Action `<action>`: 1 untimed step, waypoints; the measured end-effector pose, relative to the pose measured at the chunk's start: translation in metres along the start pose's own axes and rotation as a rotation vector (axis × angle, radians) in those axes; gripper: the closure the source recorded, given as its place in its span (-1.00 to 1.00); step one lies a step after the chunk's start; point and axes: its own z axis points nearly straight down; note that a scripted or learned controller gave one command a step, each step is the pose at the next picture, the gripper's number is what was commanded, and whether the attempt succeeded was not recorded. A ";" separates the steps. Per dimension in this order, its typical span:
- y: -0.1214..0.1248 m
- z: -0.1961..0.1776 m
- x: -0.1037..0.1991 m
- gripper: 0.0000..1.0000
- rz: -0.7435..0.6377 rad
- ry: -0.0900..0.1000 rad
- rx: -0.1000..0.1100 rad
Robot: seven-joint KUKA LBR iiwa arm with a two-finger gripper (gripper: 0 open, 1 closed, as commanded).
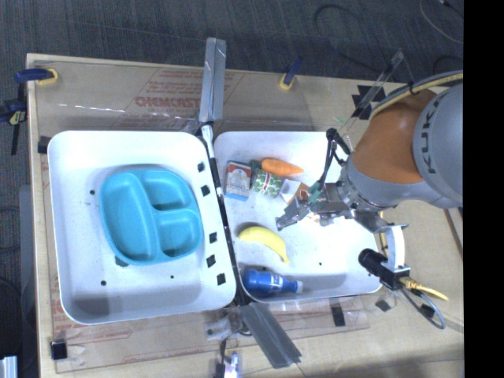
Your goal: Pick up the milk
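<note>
A blue bottle lies nearest in the right bin, then a banana. The gripper hangs open and empty mid-bin. The milk lies beyond, by the carrot. It looks like the approach step; next it must reach over the milk and close

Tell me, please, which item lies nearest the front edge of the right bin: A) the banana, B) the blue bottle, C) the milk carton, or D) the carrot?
B: the blue bottle lies against the right bin's front wall, with the banana just behind it and the carrot and milk carton toward the back.
</note>
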 end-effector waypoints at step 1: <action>0.063 0.052 -0.036 -1.00 0.034 0.000 0.000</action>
